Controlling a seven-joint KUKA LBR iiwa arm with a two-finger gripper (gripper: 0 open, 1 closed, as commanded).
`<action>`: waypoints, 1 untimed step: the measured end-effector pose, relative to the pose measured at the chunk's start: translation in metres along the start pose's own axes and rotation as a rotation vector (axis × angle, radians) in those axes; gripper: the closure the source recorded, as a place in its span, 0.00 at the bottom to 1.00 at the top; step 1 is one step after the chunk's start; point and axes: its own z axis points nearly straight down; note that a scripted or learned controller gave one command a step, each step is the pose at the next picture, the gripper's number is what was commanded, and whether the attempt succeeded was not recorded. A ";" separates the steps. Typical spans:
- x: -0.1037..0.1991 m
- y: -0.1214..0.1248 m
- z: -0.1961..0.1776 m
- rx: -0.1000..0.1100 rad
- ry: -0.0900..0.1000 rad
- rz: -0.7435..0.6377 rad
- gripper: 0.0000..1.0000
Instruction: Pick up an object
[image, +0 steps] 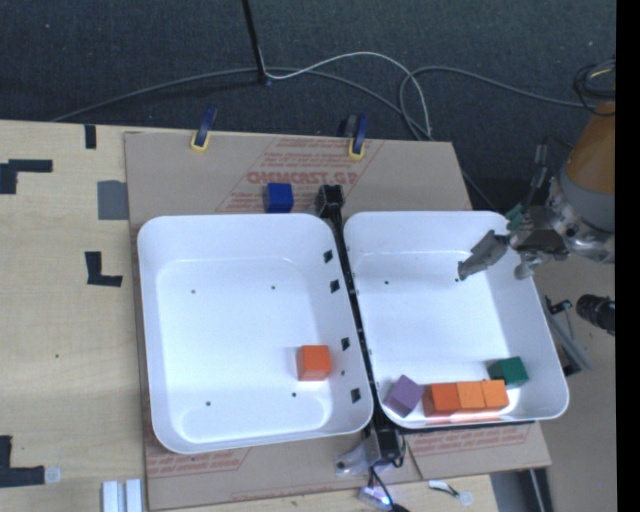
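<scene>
— Where do we stand with the gripper (497, 255)?

— We see it hanging over the upper right part of the right bin (420, 228), near that bin's far right corner, with the arm reaching in from the right. One dark finger slants down and to the left; the other is a short stub beside it. There is a gap between them and nothing in it, so we read the jaws as released and empty.

— And what could we pick?

— In that same bin, a row lies along the near wall: a purple block (403, 395), then an orange bar (466, 397) (it may be three orange cubes pressed together, we cannot tell), and a green block (509, 371) just behind its right end. The left bin (160, 250) holds a lone orange cube (314, 362), and a blue cube (279, 196) sits on the cardboard (400, 165) of the bench, beyond the bins.

— Which way must we travel?

— Toward the near edge of the right bin. The green block lies almost straight below the jaws in the picture, nearest of all. The orange bar's long axis runs left to right along the wall, so we judge that a grip across its short side suits it best, though the wall crowds it. The lone orange cube stands free but well apart, across the divider.
</scene>
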 end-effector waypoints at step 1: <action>0.000 0.000 -0.001 -0.002 0.000 0.000 0.00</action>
